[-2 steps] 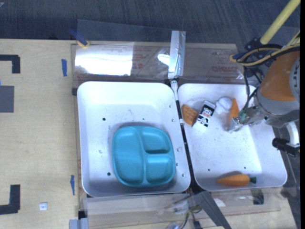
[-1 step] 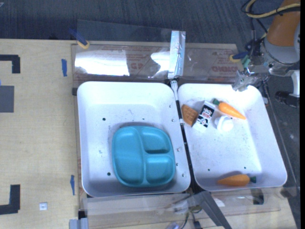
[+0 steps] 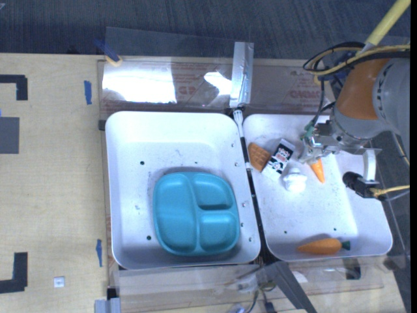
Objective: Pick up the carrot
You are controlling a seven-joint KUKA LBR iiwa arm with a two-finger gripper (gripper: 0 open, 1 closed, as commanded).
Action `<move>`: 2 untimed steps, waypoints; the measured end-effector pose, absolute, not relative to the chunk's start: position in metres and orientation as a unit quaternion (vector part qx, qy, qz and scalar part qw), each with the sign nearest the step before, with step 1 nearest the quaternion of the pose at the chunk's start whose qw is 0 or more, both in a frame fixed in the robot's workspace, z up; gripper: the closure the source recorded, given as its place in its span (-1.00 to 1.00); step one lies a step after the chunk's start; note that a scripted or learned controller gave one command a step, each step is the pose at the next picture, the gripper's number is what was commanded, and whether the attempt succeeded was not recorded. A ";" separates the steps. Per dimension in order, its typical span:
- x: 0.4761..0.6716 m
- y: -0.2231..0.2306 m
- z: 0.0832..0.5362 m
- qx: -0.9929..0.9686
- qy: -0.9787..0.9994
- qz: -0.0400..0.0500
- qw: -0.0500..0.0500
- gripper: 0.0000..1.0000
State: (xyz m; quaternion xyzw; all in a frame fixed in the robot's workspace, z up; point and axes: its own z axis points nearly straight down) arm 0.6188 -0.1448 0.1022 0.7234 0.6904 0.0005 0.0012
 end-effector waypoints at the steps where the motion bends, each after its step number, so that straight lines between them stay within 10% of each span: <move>1: 0.574 -0.181 0.087 0.618 0.787 0.001 0.002 1.00; 2: 0.586 -0.161 0.188 0.790 0.613 -0.001 0.000 1.00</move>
